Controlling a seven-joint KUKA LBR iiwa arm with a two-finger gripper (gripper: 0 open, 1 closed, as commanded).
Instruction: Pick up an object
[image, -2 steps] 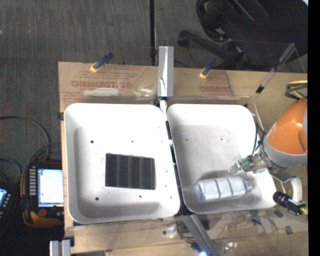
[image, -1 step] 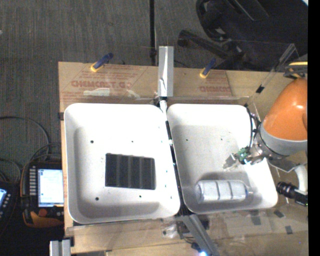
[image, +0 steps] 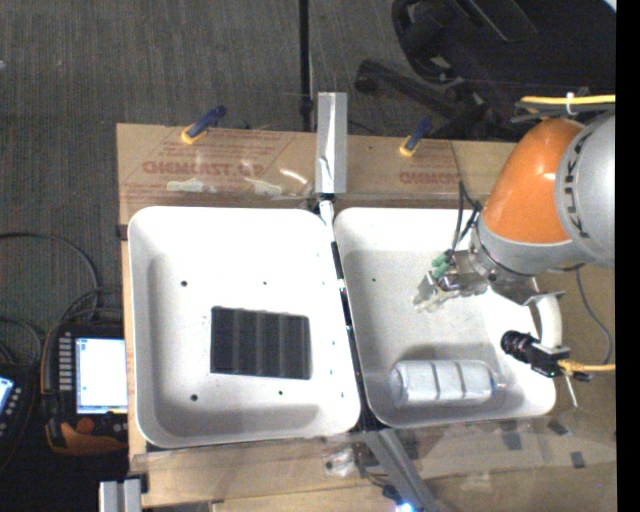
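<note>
The arm (image: 560, 195) hangs over the right bin (image: 380, 260); its gripper (image: 440, 285) grips nothing, opening unclear. A block (image: 445, 382) lies below; a tray (image: 260, 343) fills the left bin (image: 160, 250).

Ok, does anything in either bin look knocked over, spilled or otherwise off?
Nothing stands out. The dark ridged block lies flat in the left bin, and the grey ridged block lies flat in the right bin.

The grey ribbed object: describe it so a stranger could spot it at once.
Start at the two white bins and take the right bin, the one the arm reaches into. Along its near wall lies the grey ribbed object, a pale, rounded block on its side. The other item, a flat black ridged panel, sits in the left bin.
</note>
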